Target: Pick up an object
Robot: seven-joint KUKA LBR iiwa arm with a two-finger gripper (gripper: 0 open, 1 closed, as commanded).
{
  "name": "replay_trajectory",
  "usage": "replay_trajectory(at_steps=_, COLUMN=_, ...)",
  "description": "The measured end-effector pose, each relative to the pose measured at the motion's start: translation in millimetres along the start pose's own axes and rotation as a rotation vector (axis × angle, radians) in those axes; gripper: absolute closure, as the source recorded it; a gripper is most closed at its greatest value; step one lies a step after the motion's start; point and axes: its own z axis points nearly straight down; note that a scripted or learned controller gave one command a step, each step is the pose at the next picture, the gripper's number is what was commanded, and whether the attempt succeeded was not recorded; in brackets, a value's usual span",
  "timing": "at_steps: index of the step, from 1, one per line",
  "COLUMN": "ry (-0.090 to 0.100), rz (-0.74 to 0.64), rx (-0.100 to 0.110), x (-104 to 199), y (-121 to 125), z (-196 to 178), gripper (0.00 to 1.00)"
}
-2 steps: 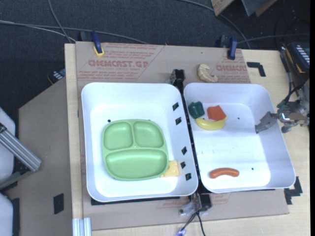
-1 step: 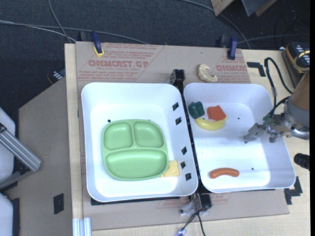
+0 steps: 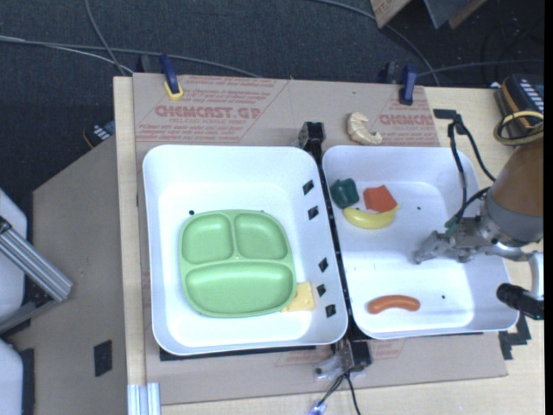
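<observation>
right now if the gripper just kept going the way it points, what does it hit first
The gripper points toward the view's left. Nothing lies in that line on the right bin's floor, so it would probably meet the wall between the bins, passing below the banana and above the sausage. Height is unclear.

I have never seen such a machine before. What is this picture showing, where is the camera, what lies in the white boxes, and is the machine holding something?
One camera looks down at a slant on a bench with two shallow white bins. The grey robot arm reaches in from the right, and its gripper hangs low in the right bin, with nothing visible between its fingers. That bin holds a banana, a red piece, a green piece and a sausage, all toy food. The left bin holds a green divided plate with a small yellow piece at its corner. A pale object lies on the bench behind the bins.
</observation>
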Motion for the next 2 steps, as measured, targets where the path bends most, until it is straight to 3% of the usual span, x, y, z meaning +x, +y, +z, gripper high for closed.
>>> replay_trajectory(at_steps=1, ry=-0.002, rz=0.001, rx=-0.006, x=-1, y=1, z=-14, gripper=1.0)
replay_trajectory(at_steps=2, ry=-0.005, rz=-0.001, rx=-0.011, x=0, y=6, z=-58, gripper=1.0)
